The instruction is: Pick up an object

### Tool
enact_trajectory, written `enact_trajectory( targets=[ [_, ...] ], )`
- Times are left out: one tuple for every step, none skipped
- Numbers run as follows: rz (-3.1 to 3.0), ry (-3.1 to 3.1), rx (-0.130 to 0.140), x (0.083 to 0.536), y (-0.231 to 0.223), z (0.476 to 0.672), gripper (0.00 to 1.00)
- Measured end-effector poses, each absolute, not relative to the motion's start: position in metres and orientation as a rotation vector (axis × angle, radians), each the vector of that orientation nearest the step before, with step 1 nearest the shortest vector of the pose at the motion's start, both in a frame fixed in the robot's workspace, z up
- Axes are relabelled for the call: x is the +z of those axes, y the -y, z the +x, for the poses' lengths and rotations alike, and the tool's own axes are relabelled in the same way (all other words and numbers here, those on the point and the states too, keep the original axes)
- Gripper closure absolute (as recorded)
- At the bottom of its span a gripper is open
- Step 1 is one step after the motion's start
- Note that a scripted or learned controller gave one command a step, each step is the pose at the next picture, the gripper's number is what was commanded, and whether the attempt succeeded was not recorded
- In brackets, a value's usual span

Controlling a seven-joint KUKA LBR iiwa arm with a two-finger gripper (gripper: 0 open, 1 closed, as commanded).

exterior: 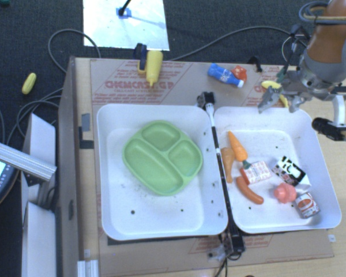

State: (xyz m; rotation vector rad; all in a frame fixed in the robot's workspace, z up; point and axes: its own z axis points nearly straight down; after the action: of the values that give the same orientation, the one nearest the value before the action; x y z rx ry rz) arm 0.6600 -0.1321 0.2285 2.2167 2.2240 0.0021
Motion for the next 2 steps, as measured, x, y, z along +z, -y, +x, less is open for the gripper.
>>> enact_trajectory(
  targets=[
    [2.217,-2.228,0.000,0.153,0.088,0.668,0.00],
    [2.219,-2.223,0.000,0.122,0.088,0.651,0.00]
  ],
)
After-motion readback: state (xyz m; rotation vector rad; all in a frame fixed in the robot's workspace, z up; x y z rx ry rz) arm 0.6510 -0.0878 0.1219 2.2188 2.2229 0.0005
